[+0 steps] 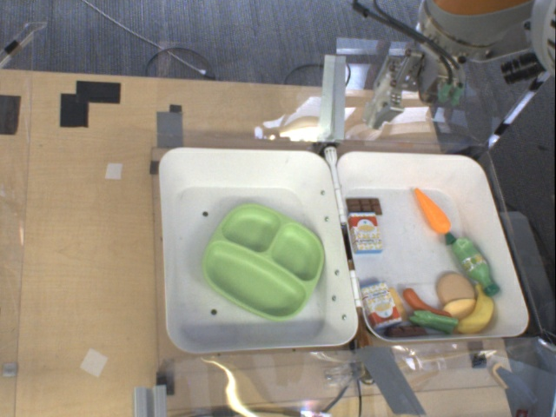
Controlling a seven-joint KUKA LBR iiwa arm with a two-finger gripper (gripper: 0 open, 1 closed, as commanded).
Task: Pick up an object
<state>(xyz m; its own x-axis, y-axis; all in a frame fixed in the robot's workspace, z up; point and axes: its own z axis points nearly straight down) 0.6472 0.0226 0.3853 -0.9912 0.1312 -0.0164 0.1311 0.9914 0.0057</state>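
Bright, even overhead light. Glare flares on the bench at twelve o'clock and along six o'clock. Shadows are soft; the picture is slightly grainy, edges mildly soft.

- The surface is pale wood under a clear glossy sheet, with black shapes near its far left corner and small pale squares of tape on the left part.
- 2 shallow white bins sit directly on it, side by side, their inner rims touching.
- The left bin carries a green divided plate with 3 compartments.
- The right bin carries small food items, among them a carrot, a green bottle and a banana.
- Grey metal brackets stand on the surface: 1 upright behind the bins' joint, 1 by the left bin's far corner.
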